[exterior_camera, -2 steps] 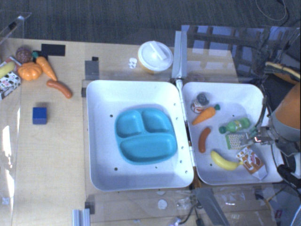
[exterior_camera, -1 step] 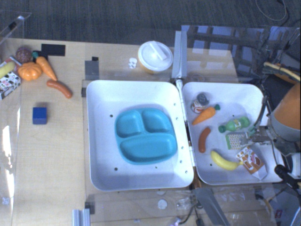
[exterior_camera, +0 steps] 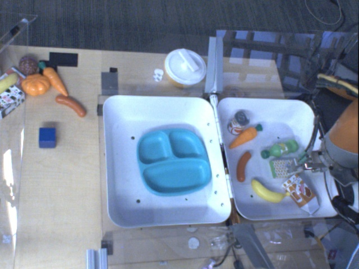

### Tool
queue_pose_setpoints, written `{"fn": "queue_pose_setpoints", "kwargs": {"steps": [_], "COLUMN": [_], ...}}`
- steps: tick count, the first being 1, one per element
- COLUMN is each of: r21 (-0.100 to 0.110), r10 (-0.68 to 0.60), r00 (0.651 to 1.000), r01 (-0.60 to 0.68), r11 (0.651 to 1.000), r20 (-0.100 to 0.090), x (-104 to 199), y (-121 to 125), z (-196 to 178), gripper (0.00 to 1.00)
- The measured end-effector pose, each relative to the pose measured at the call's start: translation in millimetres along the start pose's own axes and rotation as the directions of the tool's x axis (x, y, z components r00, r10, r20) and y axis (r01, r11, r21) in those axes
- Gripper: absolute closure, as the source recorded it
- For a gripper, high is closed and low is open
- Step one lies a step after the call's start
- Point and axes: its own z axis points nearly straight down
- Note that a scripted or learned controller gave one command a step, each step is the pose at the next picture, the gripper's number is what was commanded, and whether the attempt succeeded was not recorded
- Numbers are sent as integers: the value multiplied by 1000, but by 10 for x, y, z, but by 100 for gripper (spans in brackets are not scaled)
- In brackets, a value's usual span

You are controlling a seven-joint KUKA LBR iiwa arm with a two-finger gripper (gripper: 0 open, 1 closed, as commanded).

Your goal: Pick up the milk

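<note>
Against the right wall of the right bin (exterior_camera: 307, 110) the gripper (exterior_camera: 300, 164) hangs low, its fingers reaching toward the bin's middle; whether they are spread or pressed together I cannot tell, and nothing shows between them. The milk (exterior_camera: 299, 191), a small carton with a printed face, lies on its side near the bin's front right corner, just in front of the gripper and right of the banana (exterior_camera: 267, 191). Close by the fingertips lies a green packet (exterior_camera: 280, 167), with a green bottle (exterior_camera: 281, 149) behind it; a sausage (exterior_camera: 243, 166), a carrot (exterior_camera: 244, 137) and a small can (exterior_camera: 238, 122) lie toward the bin's left wall. The left bin (exterior_camera: 118, 150) carries a blue divided plate (exterior_camera: 175, 161).

By my judgement the approach is in hand, the grasp not yet made. The next move calls for shifting toward the front edge until the gripper is over the carton, then lowering to straddle its narrow sides clear of the banana and the packet.
</note>
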Motion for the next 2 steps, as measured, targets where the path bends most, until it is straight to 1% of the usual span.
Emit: {"fn": "queue_pose_setpoints", "kwargs": {"steps": [1,2], "r21": [10,11], "r10": [-61,-60], "r00": [998,998], "r01": [61,60], "r11": [998,998], "r20": [5,4], "x": [-92,-82], "y": [354,345], "z": [24,65], "gripper": [100,0]}}
